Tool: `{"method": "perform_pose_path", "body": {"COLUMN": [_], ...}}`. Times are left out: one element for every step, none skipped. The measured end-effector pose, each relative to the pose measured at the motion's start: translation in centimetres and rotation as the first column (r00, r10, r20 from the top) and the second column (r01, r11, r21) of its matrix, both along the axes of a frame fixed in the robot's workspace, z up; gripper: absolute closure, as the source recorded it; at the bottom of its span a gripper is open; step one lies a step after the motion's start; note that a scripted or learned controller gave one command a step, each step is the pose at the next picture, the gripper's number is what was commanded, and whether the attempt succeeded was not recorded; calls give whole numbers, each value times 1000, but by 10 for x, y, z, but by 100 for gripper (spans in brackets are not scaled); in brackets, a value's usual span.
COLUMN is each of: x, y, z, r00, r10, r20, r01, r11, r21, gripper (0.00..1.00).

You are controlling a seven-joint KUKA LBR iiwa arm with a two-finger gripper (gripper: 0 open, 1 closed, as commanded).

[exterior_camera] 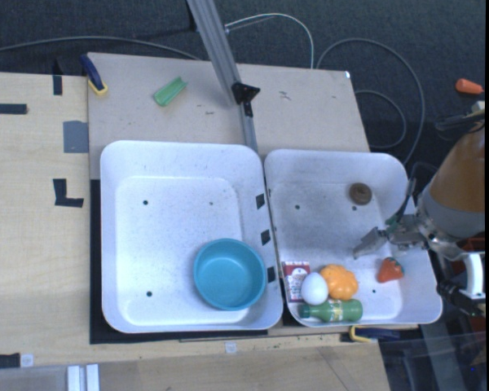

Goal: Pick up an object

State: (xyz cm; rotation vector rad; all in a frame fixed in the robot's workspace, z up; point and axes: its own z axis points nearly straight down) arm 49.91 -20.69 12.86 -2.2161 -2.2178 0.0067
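My gripper [385, 223] hangs over the right side of the right bin [326, 166], open, with nothing between its fingers. One grey finger [367, 243] points down-left. A small red object [389, 271] lies on the bin floor just below the gripper, apart from it. Along the bin's front wall sit an orange object [340, 281], a white egg-shaped object [314, 288], a red and white box [295, 277] and a green bottle [334, 309] lying on its side. A brown round object [359, 192] rests near the back of this bin.
In the left bin [147, 169] a blue bowl [229, 273] stands at the front right corner. Behind the bins, a green block [169, 91] lies on the bench and a grey pole [216, 39] slants up. Cables run over the dark floor at the back.
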Motion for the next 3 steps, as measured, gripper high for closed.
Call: {"method": "perform_pose_path", "body": {"x": [0,1,0], "y": [0,1,4], "z": [-41,-29,34], "r00": [1000,1000,1000], "r10": [0,2,1], "r20": [8,7,11], "r01": [0,-2,-1], "r11": [1000,1000,1000], "r21": [-4,-1,-3], "gripper": [0,100,100]}}
